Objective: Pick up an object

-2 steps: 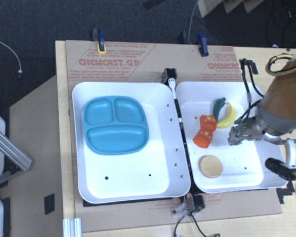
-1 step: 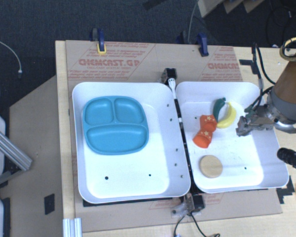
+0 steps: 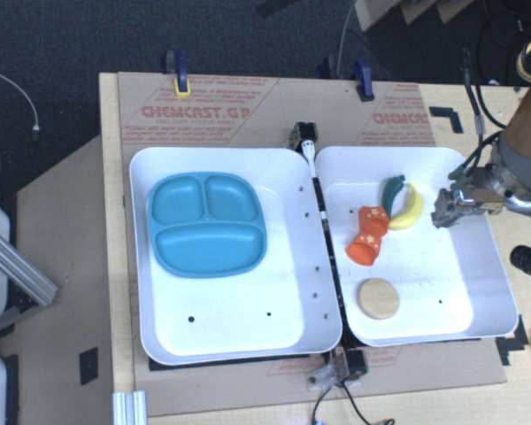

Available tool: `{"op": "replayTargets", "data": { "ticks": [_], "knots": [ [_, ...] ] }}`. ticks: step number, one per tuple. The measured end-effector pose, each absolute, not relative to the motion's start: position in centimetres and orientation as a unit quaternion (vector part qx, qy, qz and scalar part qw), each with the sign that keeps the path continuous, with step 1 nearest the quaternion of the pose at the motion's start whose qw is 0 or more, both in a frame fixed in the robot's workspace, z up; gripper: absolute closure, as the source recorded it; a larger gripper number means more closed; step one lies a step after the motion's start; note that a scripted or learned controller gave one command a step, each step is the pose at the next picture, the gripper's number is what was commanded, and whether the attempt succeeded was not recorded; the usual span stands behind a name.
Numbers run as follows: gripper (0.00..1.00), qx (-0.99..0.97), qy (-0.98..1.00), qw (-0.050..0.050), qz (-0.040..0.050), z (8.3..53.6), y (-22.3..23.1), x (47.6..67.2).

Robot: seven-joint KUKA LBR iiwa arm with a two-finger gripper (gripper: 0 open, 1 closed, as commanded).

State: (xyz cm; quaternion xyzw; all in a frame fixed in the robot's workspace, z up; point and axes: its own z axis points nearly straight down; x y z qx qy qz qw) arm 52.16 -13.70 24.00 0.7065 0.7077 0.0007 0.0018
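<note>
Your gripper hovers over the right bin, just right of the banana; whether it is parted or closed, you cannot tell. Likely it is lining up on the banana, whose long axis runs far-left to near-right beside the orange cup. The tan disc lies nearer; the blue tray fills the left bin.

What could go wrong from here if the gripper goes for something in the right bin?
1. The banana, the dark green object and the orange cup lie bunched together and touching, so closing on one may nudge or drag its neighbours.
2. The orange cup lies on its side and could roll away.
3. The tan disc lies flat on the floor of the right bin, giving the gripper little to pinch.
</note>
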Motion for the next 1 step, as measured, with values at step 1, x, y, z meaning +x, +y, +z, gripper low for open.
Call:
{"op": "replayTargets", "data": {
  "ticks": [1],
  "knots": [
    [1.0, 0.707, 0.708, 0.001, 0.0004, 25.12, -13.7, 52.22]
  ]
}}
